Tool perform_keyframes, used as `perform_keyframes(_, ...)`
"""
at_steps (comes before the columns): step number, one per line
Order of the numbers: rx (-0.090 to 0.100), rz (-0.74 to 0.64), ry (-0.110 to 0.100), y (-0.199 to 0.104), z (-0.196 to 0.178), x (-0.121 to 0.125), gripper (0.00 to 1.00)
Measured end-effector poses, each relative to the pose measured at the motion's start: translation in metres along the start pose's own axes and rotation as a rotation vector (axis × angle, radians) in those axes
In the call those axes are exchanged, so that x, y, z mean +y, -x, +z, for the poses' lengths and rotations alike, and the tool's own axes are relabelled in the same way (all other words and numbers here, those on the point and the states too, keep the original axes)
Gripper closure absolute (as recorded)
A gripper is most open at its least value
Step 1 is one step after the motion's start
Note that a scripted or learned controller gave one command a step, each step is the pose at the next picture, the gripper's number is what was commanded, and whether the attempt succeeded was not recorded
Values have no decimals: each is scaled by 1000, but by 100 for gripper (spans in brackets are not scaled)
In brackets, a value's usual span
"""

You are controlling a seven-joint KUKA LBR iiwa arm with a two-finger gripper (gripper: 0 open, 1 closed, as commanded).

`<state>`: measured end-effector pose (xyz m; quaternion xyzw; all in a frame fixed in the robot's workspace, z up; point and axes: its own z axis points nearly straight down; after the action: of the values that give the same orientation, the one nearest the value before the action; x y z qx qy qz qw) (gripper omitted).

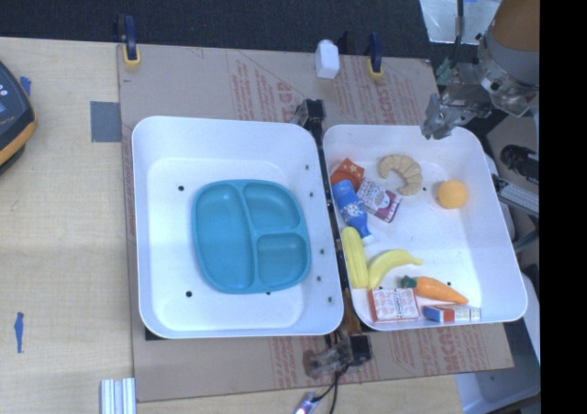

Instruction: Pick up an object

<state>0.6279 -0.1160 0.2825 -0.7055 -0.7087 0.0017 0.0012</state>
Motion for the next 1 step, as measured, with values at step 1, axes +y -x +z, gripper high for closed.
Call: perform_keyframes(1,0,-1,-3,5,139,24,0)
